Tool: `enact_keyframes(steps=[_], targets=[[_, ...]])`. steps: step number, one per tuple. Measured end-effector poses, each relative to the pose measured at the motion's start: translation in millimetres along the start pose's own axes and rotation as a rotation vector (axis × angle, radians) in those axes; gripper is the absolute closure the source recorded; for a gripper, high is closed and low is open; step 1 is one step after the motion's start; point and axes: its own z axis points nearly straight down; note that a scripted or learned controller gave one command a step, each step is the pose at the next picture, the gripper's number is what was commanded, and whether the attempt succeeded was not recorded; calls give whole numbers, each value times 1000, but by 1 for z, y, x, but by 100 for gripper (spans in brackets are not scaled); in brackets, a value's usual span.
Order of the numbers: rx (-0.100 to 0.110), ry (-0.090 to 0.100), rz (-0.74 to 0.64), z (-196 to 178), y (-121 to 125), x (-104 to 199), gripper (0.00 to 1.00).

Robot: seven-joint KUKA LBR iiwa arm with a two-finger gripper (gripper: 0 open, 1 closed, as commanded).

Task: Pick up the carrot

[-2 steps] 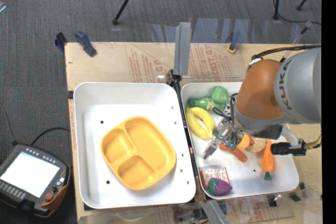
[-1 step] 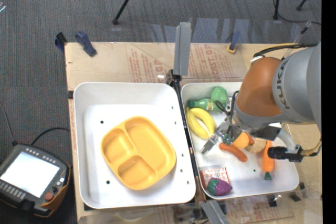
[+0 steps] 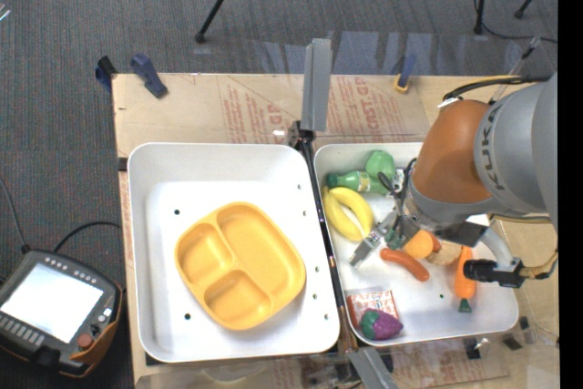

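Observation:
The carrot is orange with a green tip and lies at the right side of the right bin, pointing toward the front. My gripper hangs low over the middle of that bin, just right of the banana and well left of the carrot. A red-orange sausage and a small orange piece lie between the gripper and the carrot. The grey wrist with its orange band covers part of the bin's back right.
A green bottle-shaped toy lies at the back of the right bin. A red-and-white packet and a purple fruit sit at its front. The left bin holds a yellow divided plate. A tablet rests on the floor at left.

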Motion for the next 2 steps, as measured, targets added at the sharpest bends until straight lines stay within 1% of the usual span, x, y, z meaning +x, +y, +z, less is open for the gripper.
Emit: enact_keyframes(steps=[1, 2], targets=[[4, 3, 290, 1, -15, 3, 0], [2, 1, 310, 0, -10, 4, 0]])
